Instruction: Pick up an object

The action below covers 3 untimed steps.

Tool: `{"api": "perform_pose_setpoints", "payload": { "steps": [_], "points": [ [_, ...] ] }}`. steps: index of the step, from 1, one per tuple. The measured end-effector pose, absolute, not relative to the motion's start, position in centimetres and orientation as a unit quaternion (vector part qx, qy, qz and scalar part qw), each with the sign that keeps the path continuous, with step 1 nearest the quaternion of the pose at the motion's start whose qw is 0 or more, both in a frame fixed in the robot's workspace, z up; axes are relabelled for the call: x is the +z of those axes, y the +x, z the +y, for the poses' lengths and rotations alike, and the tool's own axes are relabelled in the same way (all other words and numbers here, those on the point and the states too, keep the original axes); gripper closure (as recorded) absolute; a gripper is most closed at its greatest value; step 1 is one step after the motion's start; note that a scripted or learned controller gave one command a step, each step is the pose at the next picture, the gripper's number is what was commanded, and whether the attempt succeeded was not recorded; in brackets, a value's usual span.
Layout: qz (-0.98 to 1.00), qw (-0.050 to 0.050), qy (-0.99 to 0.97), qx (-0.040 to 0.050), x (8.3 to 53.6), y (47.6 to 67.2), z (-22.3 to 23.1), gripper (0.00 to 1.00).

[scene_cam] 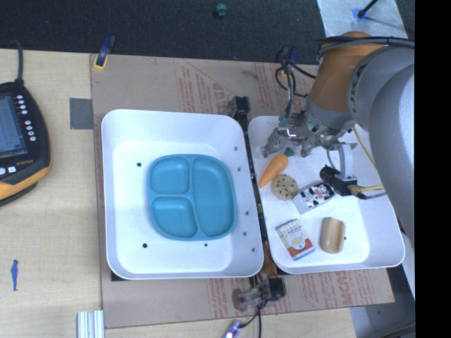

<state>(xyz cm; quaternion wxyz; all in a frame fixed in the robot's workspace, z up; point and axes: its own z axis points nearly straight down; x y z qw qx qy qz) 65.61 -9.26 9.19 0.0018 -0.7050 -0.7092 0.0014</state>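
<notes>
The grey two-finger pincer (289, 145) hangs low over the far end of the right white bin (384, 255); whether it is apart or together cannot be told. The orange plastic carrot (273, 169) lies just beside it, below-left, unheld. The round speckled cookie (285, 186) lies just beyond the carrot.

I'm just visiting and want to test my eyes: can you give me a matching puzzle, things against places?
Things:
1. blue divided plate
2. carrot
3. cookie
4. handheld screen controller

Places:
A. on the bench, far left
B. right bin, beside the carrot's lower end
C. left bin, in the middle
D. right bin, near its left wall, below the arm's wrist

Pairs: 1-C, 2-D, 3-B, 4-A
</notes>
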Motion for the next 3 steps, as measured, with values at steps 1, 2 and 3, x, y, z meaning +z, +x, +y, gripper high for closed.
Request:
{"api": "perform_pose_setpoints", "payload": {
  "steps": [1,2,3],
  "points": [
    [-0.708,0.002,-0.706,0.0017,9.18,65.43,-9.42,0.0],
    [-0.709,0.001,-0.705,0.0009,9.2,65.62,-9.22,0.0],
    [-0.709,0.001,-0.705,0.0009,9.2,65.62,-9.21,0.0]
  ]
}}
